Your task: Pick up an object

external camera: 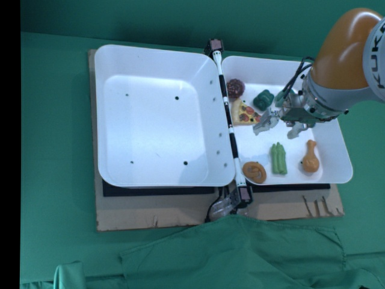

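My gripper [280, 123]: fingers spread, nothing between them, over the right bin [337, 155] | pizza slice [243, 112] just beyond my left fingertip | green pepper [263, 99] near, above | asparagus [278, 158] below | chicken drumstick [310, 158] below right | pretzel [254, 172] | doughnut [235, 88] | left bin [120, 65].

White bins [120, 65]; green asparagus [278, 158]; orange drumstick [310, 158].
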`<state>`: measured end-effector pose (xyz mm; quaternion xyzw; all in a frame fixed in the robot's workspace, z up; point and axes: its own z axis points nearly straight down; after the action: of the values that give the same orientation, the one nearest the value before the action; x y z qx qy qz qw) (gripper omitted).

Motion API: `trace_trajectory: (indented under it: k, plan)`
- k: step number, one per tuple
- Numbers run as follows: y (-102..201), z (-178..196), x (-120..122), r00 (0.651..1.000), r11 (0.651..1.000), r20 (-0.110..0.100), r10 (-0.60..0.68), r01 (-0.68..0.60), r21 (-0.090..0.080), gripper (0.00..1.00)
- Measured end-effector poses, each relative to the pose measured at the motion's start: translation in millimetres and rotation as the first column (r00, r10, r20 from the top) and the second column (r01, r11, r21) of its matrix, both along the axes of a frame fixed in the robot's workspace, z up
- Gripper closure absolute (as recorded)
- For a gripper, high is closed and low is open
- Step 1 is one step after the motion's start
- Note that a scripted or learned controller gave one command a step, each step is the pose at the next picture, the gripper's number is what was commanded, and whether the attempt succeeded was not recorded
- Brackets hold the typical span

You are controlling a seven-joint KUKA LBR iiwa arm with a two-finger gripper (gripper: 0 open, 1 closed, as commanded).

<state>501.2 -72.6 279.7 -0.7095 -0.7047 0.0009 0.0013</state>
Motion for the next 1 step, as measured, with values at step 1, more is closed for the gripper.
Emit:
trace_trajectory:
  k: [1]
  plan:
    - [40.4, -0.4, -20.1, 1.0, 1.0, 0.002, 0.007, -0.007, 0.001, 0.0]
